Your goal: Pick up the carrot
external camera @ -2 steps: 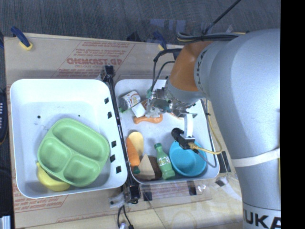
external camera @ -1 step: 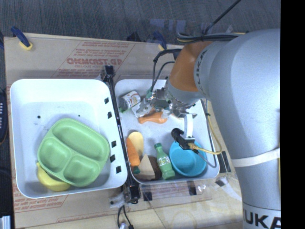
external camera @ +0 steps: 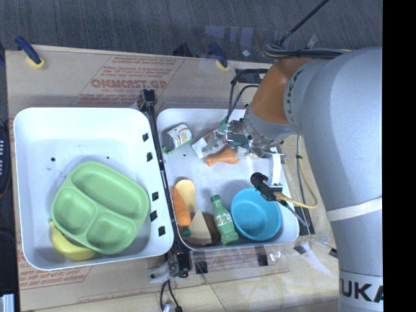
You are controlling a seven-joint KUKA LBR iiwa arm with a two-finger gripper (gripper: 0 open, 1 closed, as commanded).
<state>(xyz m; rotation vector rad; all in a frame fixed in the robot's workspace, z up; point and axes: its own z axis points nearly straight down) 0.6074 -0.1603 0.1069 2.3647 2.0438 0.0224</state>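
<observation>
One carrot [external camera: 180, 211] lies pointing near-to-far by the right bin's [external camera: 195, 114] left wall, nearer and left of the gripper [external camera: 227, 139], whose state is unclear.

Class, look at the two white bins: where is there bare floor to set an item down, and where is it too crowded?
Left bin: bare floor along the back, beyond the green divided plate. Right bin: a small bare patch mid-floor, bordered by the can, carrot, green bottle and blue bowl. Its front edge and the pincer's corner are crowded.
</observation>
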